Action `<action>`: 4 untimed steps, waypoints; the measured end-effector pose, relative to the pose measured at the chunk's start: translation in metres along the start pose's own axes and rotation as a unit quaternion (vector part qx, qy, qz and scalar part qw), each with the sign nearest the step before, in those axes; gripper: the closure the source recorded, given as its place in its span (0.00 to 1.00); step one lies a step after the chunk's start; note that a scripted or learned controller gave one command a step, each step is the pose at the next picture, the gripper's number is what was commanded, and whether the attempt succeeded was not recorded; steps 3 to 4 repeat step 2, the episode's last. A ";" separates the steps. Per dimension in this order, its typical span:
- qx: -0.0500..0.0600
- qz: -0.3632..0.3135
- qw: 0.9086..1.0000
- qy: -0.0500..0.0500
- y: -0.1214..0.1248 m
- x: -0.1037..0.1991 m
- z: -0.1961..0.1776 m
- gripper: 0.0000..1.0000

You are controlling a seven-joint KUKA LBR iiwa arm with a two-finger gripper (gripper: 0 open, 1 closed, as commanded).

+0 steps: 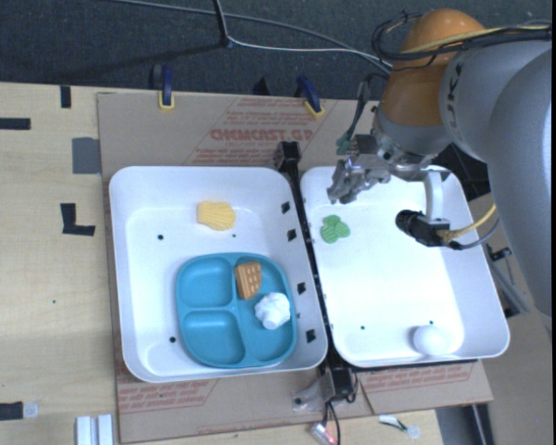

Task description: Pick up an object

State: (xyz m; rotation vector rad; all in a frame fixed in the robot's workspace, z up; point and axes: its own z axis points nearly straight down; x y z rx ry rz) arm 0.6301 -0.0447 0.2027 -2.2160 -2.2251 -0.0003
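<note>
Green object (334,229): lies on the floor of the right bin (389,295), just below the gripper (345,186).
Gripper: finger state cannot be told.
Bench (37,295): wood-coloured, black tape marks.

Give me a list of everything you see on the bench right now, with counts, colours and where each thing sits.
Bins: two, white, side by side on cardboard.
Divided tray: one, blue, left bin, near side.
Waffle-like piece: one, tan, on the tray.
Crumpled lump: one, white, on the tray.
Yellow item: one, left bin, far side.
Green item: one, right bin, far left part.
Ball: one, white, right bin, near edge.
Clamps: two, blue and yellow, cardboard's far edge.
Arm: one, grey and orange, right.
Gripper: one, above the green item.
</note>
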 end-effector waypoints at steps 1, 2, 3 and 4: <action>0.000 0.000 1.000 0.000 0.001 0.051 -0.016 1.00; 0.000 0.000 1.000 0.000 0.001 0.100 -0.026 1.00; 0.000 0.000 1.000 0.000 0.001 0.100 -0.026 1.00; 0.000 0.000 1.000 0.000 0.001 0.100 -0.026 1.00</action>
